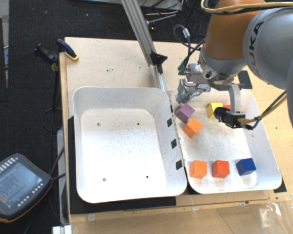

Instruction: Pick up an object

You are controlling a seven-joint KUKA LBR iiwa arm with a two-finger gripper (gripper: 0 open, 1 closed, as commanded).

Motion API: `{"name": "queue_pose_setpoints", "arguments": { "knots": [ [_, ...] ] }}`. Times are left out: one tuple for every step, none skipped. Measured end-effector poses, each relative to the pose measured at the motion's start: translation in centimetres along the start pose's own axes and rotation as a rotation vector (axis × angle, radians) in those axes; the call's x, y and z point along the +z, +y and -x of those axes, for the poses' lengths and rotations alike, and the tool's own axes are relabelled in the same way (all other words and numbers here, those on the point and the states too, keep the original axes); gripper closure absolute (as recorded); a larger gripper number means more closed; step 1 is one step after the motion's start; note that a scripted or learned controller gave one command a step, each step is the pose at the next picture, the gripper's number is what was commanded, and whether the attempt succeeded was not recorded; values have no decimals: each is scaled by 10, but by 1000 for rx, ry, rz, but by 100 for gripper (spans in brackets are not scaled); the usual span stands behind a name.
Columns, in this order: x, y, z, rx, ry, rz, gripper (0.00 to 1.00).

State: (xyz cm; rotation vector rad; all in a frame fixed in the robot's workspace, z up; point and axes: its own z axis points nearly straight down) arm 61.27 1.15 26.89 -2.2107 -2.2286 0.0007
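My tool (185, 94) hung over the far left corner of the right bin (263, 150). Whether it was open or shut I couldn't tell, and I saw nothing in it. The purple block (185, 112) sat just below it, toward the near side, tilted against the bin's left wall, with an orange block (193, 127) touching its near edge. Reaching it looked like a short drop, slightly forward. Yellow block (214, 109) lay to the right.
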Motion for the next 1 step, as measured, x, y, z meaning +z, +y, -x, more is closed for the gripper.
{"name": "queue_pose_setpoints", "arguments": {
  "knots": [
    [22, -6, -53, 0, 0, -1, 100]
  ]
}}
